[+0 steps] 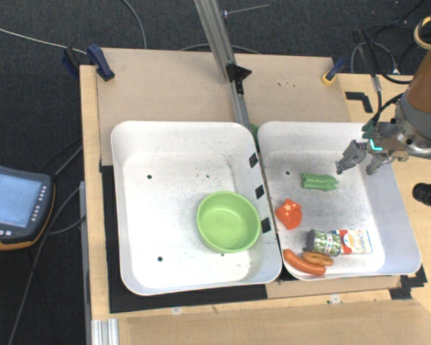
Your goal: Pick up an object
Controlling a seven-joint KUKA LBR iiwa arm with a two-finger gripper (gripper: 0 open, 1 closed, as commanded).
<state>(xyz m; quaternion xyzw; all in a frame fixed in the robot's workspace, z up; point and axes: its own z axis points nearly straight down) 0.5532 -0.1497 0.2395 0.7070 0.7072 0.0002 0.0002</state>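
Two white bins, side by side. Left bin [140,192]: one green bowl [228,222]. Right bin [388,214]: green pepper [320,182], red pepper [289,214], small can [325,242] beside a carton [355,241], hot dog [304,262] at the near rim. My gripper [360,159] hangs over the right bin's far side, fingers spread, holding nothing, near the green pepper.

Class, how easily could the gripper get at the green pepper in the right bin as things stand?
Probably easily: the gripper hangs just right of the green pepper, which lies alone, apart from the red pepper.
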